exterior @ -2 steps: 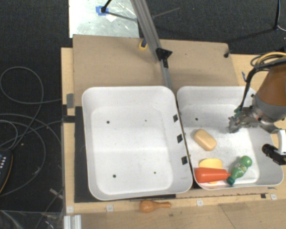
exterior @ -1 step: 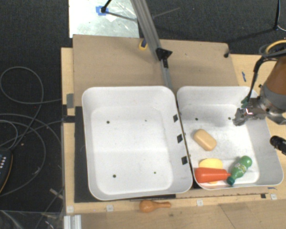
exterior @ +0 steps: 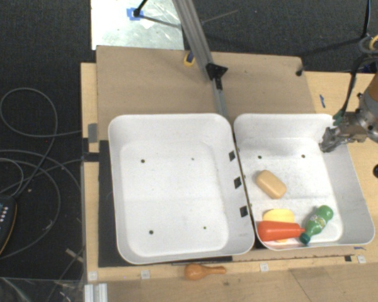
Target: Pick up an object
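While my gripper (exterior: 329,139) hovers at three o'clock over the right bin (exterior: 356,194), jaw state unclear, bread roll (exterior: 271,184), carrot (exterior: 279,230), green bottle (exterior: 316,223) toward five o'clock.

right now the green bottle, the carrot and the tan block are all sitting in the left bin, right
Not quite: they are in the right bin, not the left one. The camera view shows the green bottle and the orange carrot at that bin's near edge, with the tan block a little farther back, nearer its middle.
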Tool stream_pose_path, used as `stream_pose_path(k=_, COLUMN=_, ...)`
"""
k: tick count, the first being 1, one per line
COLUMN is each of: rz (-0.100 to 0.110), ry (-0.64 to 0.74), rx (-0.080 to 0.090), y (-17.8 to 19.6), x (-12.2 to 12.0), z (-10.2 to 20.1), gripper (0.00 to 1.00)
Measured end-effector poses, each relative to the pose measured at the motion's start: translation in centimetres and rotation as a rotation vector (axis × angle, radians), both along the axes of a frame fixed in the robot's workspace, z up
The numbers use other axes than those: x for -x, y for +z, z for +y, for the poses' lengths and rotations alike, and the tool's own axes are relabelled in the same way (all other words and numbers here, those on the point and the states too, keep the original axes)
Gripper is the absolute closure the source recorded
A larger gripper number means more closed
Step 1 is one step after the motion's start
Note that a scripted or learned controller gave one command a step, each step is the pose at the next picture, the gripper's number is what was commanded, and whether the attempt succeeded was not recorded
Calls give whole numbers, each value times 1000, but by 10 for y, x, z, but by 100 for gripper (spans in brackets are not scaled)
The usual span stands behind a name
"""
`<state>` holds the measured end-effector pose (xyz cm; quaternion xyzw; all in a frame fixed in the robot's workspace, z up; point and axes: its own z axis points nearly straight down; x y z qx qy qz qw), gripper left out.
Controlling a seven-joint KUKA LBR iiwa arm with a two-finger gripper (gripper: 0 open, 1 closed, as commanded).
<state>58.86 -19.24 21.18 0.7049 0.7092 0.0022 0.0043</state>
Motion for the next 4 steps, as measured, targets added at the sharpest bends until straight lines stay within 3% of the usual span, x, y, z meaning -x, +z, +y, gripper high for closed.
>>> stream_pose_path(k=1, rz=-1, ry=1, rx=0, y=64, x=-6, z=-1, gripper=100)
stream_pose_path(k=3, rz=9, ry=5, rx=-5, y=42, x=-24, z=115, gripper=100)
stream_pose_path(k=4, rz=6, ry=5, rx=-5, y=48, x=-35, z=167, gripper=100)
